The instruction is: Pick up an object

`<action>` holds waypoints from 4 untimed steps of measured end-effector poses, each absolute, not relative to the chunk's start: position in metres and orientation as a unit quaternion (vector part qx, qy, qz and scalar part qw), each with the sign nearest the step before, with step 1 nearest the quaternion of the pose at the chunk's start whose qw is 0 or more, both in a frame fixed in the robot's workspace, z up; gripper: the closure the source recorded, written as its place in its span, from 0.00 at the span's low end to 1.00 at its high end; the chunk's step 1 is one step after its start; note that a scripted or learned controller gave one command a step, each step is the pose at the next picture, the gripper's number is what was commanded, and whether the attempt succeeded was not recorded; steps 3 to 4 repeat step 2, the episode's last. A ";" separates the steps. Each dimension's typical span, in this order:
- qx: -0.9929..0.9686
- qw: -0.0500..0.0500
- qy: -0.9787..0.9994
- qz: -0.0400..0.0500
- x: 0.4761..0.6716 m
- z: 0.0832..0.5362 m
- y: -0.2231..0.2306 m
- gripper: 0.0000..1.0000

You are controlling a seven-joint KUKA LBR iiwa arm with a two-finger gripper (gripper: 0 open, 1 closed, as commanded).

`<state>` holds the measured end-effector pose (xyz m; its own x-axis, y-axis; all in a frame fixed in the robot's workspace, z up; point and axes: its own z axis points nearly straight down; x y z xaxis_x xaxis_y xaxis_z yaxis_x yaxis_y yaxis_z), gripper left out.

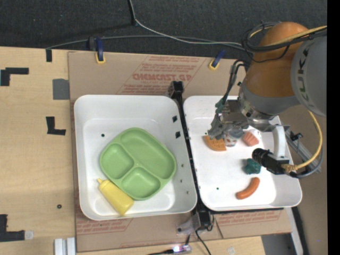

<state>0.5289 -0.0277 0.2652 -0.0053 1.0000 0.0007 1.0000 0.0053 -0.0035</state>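
In the right bin, toward its upper middle, I hang low over the white floor. My gripper sits just above an orange wedge-shaped piece — it lies at about seven o'clock from me, touching or nearly so, its long side running roughly nine to three. Whether I am spread or closed I cannot tell. A pink piece lies at three o'clock, a sausage well off at five.

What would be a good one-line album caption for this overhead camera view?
Robot claw lowered into the right bin beside an orange toy, sausage nearby; green tray and yellow bottle in the left bin.
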 end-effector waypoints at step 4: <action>-0.705 0.002 -0.709 0.002 0.540 0.221 0.076 1.00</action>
